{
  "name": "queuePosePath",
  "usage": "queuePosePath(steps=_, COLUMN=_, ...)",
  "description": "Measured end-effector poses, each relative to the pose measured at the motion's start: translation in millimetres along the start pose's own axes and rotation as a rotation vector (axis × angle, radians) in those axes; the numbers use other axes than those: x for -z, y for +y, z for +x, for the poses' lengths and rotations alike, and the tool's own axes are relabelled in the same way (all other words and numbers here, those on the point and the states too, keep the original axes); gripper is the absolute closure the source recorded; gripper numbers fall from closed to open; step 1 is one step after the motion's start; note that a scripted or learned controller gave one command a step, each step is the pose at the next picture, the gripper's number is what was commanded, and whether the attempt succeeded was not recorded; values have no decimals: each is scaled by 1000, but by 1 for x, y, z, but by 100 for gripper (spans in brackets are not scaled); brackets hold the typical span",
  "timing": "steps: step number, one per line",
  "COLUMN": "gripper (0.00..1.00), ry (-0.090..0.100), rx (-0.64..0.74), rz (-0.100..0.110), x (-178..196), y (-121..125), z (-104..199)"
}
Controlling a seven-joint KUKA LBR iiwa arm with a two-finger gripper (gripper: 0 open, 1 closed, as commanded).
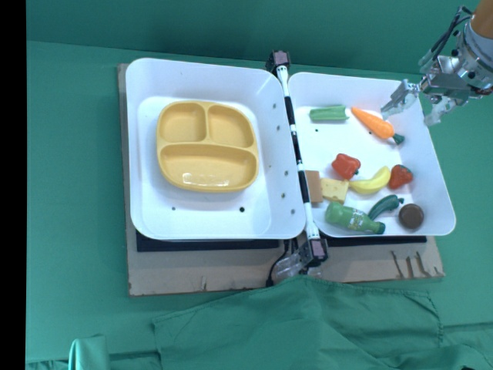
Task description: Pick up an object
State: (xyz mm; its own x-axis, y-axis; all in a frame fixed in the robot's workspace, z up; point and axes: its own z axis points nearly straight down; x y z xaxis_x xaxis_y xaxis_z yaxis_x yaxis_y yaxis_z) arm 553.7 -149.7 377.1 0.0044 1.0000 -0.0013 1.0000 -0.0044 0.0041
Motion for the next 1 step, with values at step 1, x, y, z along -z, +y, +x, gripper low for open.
queuePosePath(steps=1, gripper=0, ry=-1, rx=-2, rz=7, x=-84, y=41, z=-39)
